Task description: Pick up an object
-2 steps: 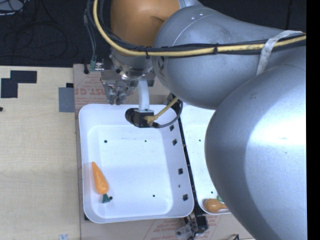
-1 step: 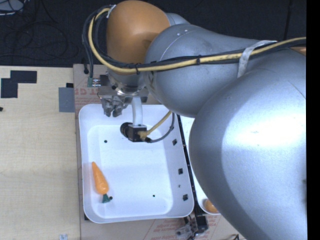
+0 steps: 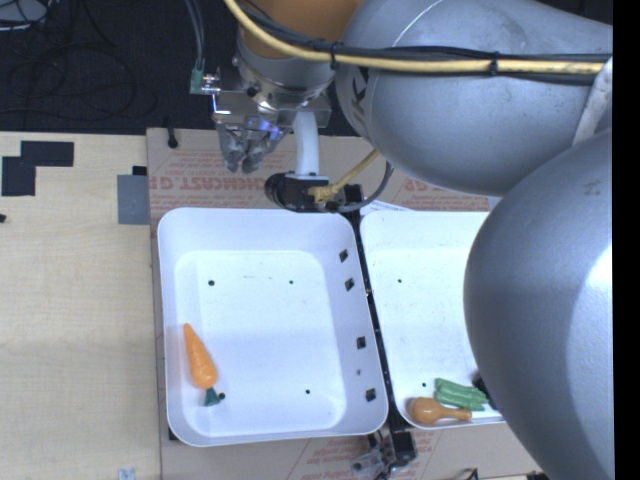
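While the hand (image 3: 243,153), grip state unclear, hangs beyond the bins, a carrot (image 3: 198,357) lies left.

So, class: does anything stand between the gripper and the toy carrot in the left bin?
Nothing visible does. The gripper hangs above the bench beyond the left bin's far rim, and the carrot lies alone by the bin's left wall, with bare floor around it.

We see a pale wooden bench top (image 3: 70,298) with dark grey patches (image 3: 131,197) at its left, a brown cardboard sheet (image 3: 190,173) lying on it, and black cables (image 3: 60,28) tangled behind.
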`<state>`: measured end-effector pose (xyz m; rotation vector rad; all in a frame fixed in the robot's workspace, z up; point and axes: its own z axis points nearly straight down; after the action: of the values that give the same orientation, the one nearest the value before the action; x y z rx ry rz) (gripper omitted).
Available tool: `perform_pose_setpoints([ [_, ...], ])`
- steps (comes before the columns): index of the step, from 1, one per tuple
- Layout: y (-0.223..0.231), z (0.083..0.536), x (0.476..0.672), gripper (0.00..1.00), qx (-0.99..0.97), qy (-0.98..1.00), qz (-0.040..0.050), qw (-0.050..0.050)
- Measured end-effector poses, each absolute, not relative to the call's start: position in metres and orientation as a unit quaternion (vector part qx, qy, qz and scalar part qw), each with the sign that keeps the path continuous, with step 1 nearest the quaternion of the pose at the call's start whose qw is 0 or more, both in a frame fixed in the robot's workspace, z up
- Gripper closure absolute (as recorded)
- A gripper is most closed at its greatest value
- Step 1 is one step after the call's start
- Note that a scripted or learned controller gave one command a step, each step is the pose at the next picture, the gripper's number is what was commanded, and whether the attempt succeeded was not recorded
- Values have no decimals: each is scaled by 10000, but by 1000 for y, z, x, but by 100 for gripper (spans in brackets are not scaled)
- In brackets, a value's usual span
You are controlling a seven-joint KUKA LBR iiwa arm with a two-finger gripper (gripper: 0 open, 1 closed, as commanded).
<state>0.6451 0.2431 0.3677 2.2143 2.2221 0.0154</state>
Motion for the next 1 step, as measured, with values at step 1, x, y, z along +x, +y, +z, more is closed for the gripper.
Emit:
perform_pose_setpoints([
  [1, 181, 405, 605, 100, 7081, 7061, -16, -6],
])
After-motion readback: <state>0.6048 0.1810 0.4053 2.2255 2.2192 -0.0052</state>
